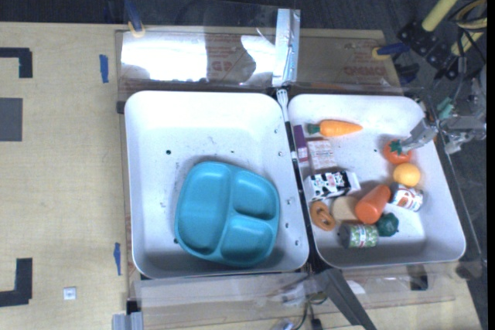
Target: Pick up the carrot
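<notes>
Carrot [336,128] lies at top of right bin [452,232], near its left wall. Gripper [424,134] sits well right of it, by the tomato [399,152]; grip state: cannot tell.

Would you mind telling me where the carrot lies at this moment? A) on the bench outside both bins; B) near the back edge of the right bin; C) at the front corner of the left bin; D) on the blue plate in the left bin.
B: the carrot lies flat near the back wall of the right bin, green end toward the divider.
</notes>
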Motion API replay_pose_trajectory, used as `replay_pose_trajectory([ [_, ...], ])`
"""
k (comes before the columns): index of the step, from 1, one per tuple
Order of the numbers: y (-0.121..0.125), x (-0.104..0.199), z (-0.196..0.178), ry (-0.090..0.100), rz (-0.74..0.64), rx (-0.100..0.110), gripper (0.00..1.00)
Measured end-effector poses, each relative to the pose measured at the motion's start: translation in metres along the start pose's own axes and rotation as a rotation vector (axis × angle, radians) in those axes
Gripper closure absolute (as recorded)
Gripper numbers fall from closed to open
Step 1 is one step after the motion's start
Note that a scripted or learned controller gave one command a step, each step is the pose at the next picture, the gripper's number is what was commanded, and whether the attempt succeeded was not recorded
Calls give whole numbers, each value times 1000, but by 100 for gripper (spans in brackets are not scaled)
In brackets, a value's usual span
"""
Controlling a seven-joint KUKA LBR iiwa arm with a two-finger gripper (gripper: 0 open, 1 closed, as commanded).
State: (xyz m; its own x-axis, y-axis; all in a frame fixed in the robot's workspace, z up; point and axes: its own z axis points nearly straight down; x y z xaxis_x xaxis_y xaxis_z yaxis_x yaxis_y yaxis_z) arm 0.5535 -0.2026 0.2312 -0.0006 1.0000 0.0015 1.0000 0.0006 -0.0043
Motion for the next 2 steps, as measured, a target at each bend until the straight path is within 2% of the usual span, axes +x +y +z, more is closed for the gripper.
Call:
replay_pose_trajectory([
  [1, 70, 91, 47, 1, -63, 0, 0],
  [2, 112, 80, 94, -1, 12, 1, 0],
])
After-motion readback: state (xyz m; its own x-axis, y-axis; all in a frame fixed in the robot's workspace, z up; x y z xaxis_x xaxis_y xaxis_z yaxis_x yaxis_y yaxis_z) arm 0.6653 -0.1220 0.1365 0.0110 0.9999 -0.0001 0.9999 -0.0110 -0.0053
